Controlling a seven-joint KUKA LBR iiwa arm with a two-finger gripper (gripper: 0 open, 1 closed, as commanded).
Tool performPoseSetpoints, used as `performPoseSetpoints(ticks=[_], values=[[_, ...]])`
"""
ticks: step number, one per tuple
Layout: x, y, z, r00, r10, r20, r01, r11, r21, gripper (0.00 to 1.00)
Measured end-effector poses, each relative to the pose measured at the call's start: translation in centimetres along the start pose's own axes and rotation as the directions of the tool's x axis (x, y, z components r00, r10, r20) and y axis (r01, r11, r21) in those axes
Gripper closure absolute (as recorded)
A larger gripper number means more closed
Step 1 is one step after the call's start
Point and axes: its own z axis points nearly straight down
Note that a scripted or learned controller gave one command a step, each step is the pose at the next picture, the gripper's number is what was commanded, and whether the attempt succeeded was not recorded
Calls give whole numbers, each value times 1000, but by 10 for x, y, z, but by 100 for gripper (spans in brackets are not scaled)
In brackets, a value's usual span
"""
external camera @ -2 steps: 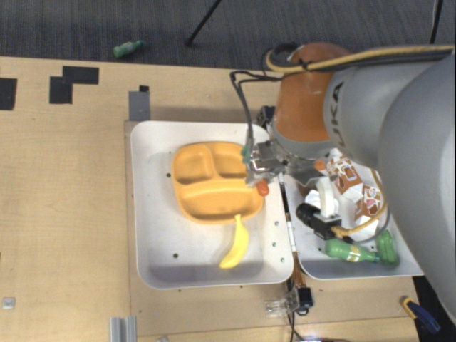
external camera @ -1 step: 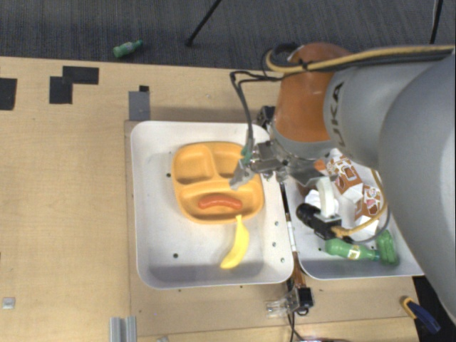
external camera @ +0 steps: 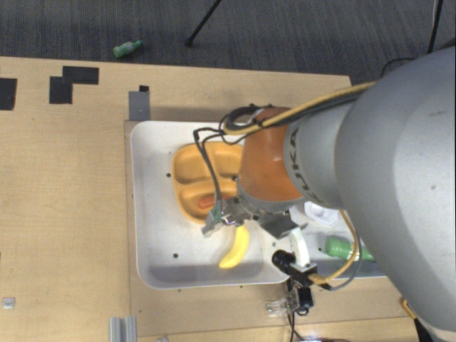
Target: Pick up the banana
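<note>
One pincer [external camera: 222, 219] hangs touching the banana [external camera: 236, 248].

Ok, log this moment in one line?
task: pick up banana | gripper low at its upper end | grasp unclear | banana on white bin floor

A robotics lab: a plywood bench [external camera: 64, 191] with black tape marks [external camera: 71, 83], a white bin [external camera: 153, 212], a tripod leg [external camera: 210, 11] (on grey carpet [external camera: 85, 13]).
</note>
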Motion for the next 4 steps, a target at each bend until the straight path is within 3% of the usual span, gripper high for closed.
performPoseSetpoints(ticks=[1, 2, 3, 4], values=[[10, -2, 38, 964, -266, 13, 266, 964, -23, 0], [16, 21, -32, 999, 53, 1, -53, 999, -2, 0], [4, 76, -65, 999, 40, 1, -40, 999, -3, 0], [36, 4, -28, 1000, -30, 0, 30, 1000, 1, 0]])
